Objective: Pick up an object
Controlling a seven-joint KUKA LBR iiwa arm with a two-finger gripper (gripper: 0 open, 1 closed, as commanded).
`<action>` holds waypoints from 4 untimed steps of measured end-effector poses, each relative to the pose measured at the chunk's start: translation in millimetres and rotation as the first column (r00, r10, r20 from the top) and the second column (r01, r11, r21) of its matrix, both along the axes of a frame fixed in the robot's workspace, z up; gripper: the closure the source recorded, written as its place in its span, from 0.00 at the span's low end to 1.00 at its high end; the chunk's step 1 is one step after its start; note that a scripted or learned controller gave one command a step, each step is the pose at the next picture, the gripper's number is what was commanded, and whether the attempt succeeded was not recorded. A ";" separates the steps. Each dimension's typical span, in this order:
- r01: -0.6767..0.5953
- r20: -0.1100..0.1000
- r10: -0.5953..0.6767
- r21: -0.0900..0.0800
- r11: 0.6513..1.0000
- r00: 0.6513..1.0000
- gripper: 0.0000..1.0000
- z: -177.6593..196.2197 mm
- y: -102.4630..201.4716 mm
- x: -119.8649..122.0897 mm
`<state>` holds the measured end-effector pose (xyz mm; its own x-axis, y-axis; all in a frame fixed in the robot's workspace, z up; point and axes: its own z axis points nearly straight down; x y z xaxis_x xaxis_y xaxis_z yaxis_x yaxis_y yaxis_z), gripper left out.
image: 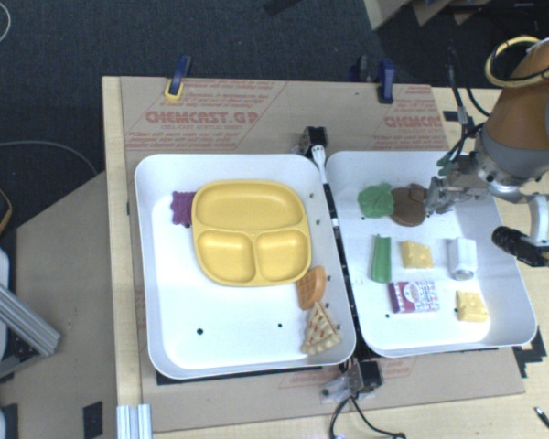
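Arm: grey arm with an orange band (523,108) reaches in from the right and hangs over the upper right part of the right bin (522,286).
Gripper: gripper (436,195) sits low at the upper middle of the right bin, just right of the brown lump (408,205). Whether it touches the lump I cannot tell.
Grip state: cannot tell; the tip is too small and dark against the lump.
Brown lump: round, dark brown, in the upper part of the right bin, touching the green lump (377,199) on its left.
Right bin, other contents: green stick (382,259) lying lengthwise below the green lump; pale yellow block (416,255) just right of it; white-grey cylinder (461,257) further right; purple and white packet (414,296) below the block; second yellow block (472,306) near the lower right corner.
Left bin (178,337): yellow divided plate (252,230) in its upper half; purple piece (181,208) touching the plate's left edge; orange-brown piece (312,287) at the plate's lower right corner; tan waffle wedge (319,329) just below that.
Bench: cardboard sheet (256,108) with red print under both bins, blue clips at its top edge.
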<state>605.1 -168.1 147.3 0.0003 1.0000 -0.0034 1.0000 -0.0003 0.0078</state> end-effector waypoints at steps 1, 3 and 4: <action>-0.001 0.000 0.001 0.001 1.000 1.000 1.00 43.6 0.3 0.1; -0.005 -0.010 0.005 0.006 1.000 1.000 1.00 82.1 50.6 -15.9; -0.006 -0.010 0.006 0.007 1.000 1.000 1.00 90.7 101.0 -23.1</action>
<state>582.0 -67.1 238.0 -0.0060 1.0000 0.0037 1.0000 0.0060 -0.0024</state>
